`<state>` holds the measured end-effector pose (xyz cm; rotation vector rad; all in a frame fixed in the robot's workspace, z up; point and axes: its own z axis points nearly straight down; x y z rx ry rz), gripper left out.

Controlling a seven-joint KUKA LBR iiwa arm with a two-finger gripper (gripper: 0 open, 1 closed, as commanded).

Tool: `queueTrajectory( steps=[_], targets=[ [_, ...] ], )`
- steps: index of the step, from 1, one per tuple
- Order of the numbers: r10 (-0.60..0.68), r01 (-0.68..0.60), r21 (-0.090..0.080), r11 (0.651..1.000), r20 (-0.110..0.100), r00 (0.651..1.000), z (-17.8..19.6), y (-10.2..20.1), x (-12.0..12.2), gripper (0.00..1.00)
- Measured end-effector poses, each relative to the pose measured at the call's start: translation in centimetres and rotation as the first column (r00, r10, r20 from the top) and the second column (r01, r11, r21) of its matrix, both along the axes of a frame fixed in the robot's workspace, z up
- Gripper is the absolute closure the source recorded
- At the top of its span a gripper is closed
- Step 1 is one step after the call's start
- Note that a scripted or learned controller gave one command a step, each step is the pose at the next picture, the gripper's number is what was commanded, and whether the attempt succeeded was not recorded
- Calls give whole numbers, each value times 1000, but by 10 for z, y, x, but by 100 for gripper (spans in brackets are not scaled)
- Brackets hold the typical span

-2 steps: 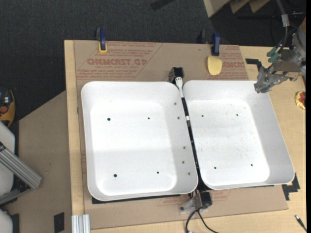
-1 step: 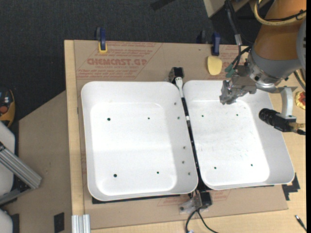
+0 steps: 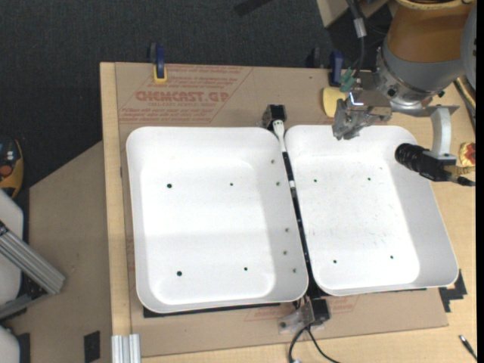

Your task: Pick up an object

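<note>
**Arm poised over the far rim of the right bin**

The table (image 3: 189,89), a brown board printed with red lettering, carries two shallow white bins side by side. The left bin (image 3: 151,225) and the right bin (image 3: 423,233) touch along a dark seam. The grey arm (image 3: 423,44) with its orange band reaches in from the right. Its tool (image 3: 345,131) hangs at the right bin's far edge; whether it is released or clenched cannot be told. A small yellow object (image 3: 330,100) lies on the table just beyond that rim, beside the tool.
</note>
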<state>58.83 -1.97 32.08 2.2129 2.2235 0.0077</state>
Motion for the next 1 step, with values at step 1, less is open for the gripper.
queueTrajectory(
  steps=[1],
  targets=[
    [-5,5,0,1000,-8,1000,0,-9,-12,100]
  ],
)
